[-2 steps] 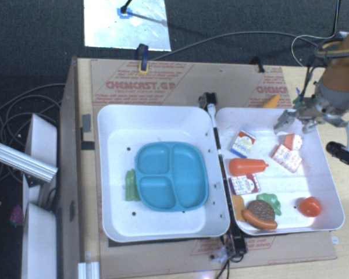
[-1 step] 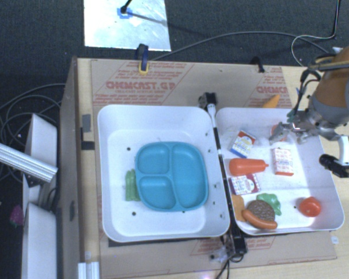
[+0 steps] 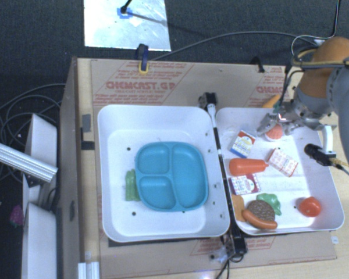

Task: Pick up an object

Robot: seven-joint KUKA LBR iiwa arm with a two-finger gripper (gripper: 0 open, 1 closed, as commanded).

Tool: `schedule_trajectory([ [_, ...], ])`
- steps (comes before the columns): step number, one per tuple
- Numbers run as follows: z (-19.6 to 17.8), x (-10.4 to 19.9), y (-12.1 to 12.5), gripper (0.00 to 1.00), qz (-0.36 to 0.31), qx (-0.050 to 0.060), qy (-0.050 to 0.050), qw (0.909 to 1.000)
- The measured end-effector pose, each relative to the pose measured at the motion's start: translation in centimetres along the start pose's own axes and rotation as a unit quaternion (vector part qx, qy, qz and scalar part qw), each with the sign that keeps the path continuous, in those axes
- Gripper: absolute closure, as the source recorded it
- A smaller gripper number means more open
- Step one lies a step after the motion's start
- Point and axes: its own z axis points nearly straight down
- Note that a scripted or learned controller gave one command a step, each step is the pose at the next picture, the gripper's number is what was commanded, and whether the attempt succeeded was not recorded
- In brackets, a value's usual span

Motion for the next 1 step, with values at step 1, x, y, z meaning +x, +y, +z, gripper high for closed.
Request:
schedule_trajectory([
  [1,-1.17,-0.05,0.12,1.0,-0.002,-0.002,-0.001,1.0],
])
